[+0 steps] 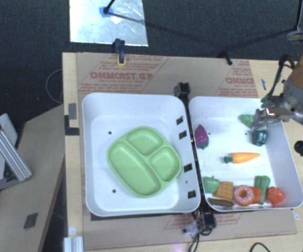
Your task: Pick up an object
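A small teal, rounded object (260, 137) is seen in the right bin (293, 164), near its far right side, directly beneath the gripper (261, 121); whether the jaws are apart or together cannot be told. Two white bins are counted on the counter (140, 70). One green divided plate (143, 160) lies in the left bin (96, 114). One carrot (243, 157) and one doughnut (243, 195) are seen in the right bin.
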Controlling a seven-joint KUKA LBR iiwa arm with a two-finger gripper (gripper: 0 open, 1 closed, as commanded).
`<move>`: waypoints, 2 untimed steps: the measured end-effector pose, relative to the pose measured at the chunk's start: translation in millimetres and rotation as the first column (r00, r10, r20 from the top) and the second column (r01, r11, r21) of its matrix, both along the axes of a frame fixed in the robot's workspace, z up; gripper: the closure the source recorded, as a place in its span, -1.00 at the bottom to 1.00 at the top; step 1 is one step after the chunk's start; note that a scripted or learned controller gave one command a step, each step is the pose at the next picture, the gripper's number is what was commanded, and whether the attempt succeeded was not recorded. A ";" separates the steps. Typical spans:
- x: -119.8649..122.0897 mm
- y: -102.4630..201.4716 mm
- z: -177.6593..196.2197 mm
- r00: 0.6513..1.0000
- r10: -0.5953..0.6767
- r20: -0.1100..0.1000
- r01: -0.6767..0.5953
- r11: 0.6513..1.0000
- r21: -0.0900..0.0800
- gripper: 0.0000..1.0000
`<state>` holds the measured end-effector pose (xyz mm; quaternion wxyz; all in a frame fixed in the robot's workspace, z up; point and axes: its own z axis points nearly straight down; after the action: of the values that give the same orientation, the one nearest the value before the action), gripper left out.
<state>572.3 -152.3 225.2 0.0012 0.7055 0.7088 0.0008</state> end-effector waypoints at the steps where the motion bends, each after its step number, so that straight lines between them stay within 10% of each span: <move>1: 27.2 47.2 10.7 1.000 0.003 0.001 -0.003 1.000 0.001 1.00; 2: 55.3 93.6 16.2 1.000 0.005 0.002 -0.005 1.000 0.002 1.00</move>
<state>627.6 -58.7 241.4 0.0013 0.7038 0.7104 0.0021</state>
